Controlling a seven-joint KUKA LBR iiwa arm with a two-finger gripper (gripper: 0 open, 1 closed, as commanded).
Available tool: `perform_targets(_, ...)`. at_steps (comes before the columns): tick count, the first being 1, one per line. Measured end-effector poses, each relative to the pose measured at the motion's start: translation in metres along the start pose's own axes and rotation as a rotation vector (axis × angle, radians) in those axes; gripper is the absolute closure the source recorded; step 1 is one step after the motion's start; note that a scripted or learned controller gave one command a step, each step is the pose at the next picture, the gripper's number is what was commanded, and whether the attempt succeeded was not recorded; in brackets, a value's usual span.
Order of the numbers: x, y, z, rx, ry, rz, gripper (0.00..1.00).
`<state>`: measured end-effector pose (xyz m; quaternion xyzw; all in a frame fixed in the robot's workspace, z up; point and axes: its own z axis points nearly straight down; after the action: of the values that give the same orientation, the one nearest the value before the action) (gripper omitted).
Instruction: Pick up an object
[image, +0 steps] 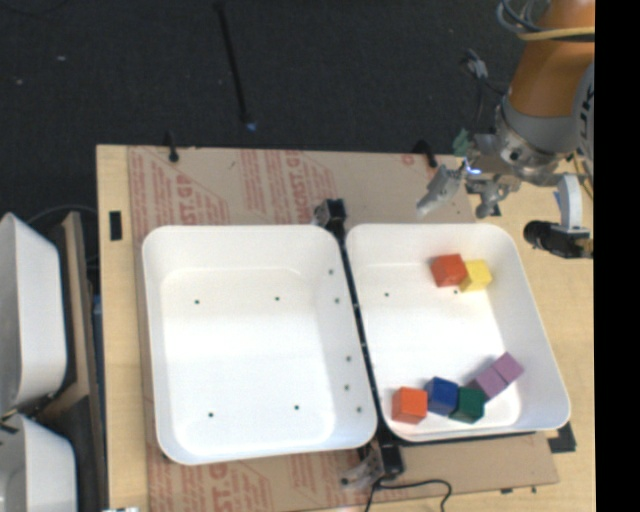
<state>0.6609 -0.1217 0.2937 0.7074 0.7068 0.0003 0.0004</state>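
Observation:
Several small blocks lie in the right bin (530, 310). A red block (448, 269) and a yellow block (477, 275) touch each other near the bin's far side. Along the near edge sit an orange block (409, 403), a blue block (441, 394), a green block (469, 404) and a purple block (498, 375). My gripper (461, 199) hangs above the bench just beyond the right bin's far rim, up and slightly right of the red block. It is open, with nothing between its fingers.
The left bin (160, 330) stands beside the right one, a black divider (352, 310) running between them. A black clamp (330, 212) sits at the far end of that divider. White containers (30, 300) stand off the bench's left edge.

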Motion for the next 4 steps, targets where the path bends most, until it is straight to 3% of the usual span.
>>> perform_targets(1,-0.027,-0.001,0.077,0.007,0.000,-0.039,0.00)
perform_targets(2,-0.068,-0.018,0.171,-0.005,0.000,-0.003,0.00)
perform_targets(3,-0.091,-0.057,0.186,-0.001,0.000,-0.004,0.00)
perform_targets(4,-0.047,-0.008,0.193,0.006,0.000,0.003,0.00)
